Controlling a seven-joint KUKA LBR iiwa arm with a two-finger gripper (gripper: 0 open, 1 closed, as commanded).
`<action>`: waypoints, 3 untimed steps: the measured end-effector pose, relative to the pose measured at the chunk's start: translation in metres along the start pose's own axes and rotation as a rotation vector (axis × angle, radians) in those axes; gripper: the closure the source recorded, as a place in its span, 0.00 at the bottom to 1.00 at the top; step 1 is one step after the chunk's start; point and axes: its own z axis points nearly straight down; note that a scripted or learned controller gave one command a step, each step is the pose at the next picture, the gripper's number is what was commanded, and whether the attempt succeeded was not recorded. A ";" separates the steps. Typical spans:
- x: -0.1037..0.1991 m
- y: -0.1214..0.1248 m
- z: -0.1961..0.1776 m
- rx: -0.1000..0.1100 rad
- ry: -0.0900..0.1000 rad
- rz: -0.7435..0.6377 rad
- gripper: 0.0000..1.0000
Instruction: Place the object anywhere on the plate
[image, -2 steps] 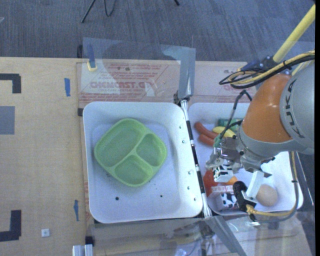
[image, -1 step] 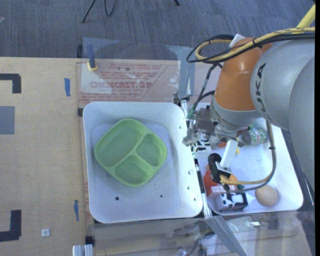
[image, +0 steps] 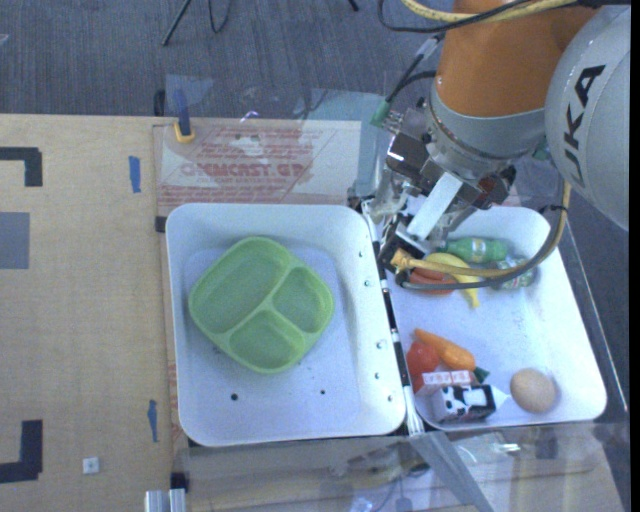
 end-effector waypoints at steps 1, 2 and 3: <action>-0.001 -0.065 0.127 0.004 -0.001 0.139 1.00; 0.005 0.007 0.189 0.002 0.000 0.170 1.00; 0.042 -0.034 0.174 0.001 0.001 0.143 1.00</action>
